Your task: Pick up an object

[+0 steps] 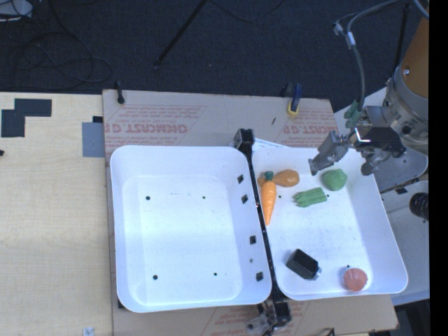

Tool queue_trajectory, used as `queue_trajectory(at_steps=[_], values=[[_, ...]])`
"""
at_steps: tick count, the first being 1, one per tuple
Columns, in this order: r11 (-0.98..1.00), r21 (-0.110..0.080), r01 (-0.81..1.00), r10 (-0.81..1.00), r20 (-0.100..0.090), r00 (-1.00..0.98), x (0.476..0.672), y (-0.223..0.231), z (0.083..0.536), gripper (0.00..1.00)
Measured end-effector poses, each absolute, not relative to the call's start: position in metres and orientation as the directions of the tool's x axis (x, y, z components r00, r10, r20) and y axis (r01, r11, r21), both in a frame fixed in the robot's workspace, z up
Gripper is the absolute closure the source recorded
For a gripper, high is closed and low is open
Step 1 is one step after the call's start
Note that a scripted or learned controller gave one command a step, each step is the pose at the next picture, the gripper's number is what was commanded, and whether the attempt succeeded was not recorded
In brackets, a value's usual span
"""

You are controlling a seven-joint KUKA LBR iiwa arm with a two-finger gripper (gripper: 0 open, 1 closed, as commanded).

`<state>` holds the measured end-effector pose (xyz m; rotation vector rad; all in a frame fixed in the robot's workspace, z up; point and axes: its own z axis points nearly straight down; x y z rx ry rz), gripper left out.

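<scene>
In the right bin (392,257), near its far edge, the gripper (346,161) hangs above a round green object (334,179) with jaws spread wide and nothing between them. The object looks light, smooth and probably slippery; gripping across its middle seems safest.

Right bin (392,257) holds carrot (267,200) at its left wall, black box (303,264) near, ball (355,279) at the near right corner.

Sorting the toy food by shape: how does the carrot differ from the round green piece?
The carrot is orange, long and tapered, lying against the divider; the round green piece is green, stubby and rounded, lying near the gripper. Both rest in the right bin.
</scene>
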<state>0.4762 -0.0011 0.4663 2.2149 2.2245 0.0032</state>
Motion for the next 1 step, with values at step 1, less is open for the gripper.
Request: queue_trajectory(at_steps=[1], values=[[0.010,-0.001,1.000,1.000,0.001,-0.010,0.4757,0.0955,0.4802,0.00]])
